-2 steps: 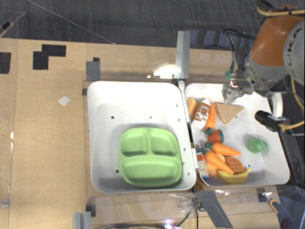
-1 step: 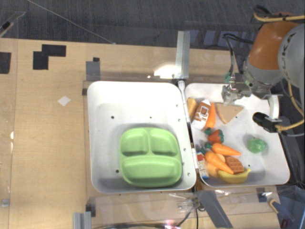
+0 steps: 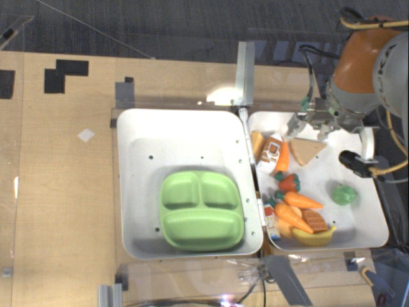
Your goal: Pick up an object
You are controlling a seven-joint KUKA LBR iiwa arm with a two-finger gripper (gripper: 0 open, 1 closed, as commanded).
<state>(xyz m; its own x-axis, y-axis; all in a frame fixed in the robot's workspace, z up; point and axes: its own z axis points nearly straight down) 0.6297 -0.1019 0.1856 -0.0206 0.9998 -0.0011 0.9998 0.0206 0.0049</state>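
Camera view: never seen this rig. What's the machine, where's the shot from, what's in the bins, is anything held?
One fixed camera looks down at a slant on a bench. The grey arm with the orange band enters from the right; its claw hangs over the right bin, by a tan wedge. Nothing visibly sits between its fingers. That bin also has toy carrots, a banana and a green lump. The left bin holds a green divided tray.
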